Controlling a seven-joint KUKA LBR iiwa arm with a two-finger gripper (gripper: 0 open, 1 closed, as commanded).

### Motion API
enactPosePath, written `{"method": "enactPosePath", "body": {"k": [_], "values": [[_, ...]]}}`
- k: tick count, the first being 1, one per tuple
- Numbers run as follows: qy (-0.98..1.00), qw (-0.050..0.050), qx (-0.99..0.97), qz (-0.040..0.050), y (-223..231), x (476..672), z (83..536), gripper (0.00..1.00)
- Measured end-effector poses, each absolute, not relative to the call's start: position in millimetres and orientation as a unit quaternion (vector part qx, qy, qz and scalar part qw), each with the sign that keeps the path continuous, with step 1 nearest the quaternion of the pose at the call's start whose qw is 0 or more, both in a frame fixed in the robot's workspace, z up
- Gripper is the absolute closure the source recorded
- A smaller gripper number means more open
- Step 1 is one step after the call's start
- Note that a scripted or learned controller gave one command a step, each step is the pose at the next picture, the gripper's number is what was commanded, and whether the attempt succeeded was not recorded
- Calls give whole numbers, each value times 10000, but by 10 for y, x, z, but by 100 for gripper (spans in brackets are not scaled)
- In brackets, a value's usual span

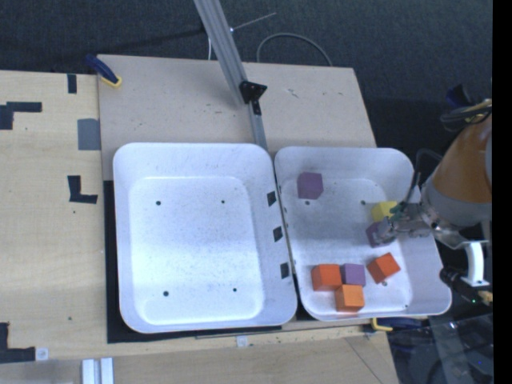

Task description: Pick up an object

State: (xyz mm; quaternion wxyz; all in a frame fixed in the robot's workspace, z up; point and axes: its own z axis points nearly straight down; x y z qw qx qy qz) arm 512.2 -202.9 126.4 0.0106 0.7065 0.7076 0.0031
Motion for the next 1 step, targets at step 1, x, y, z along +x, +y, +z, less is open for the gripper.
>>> {"method": "enactPosePath", "body": {"k": [1], "values": [[7078, 23, 7064, 8, -2041, 5174, 1887, 100]]}}
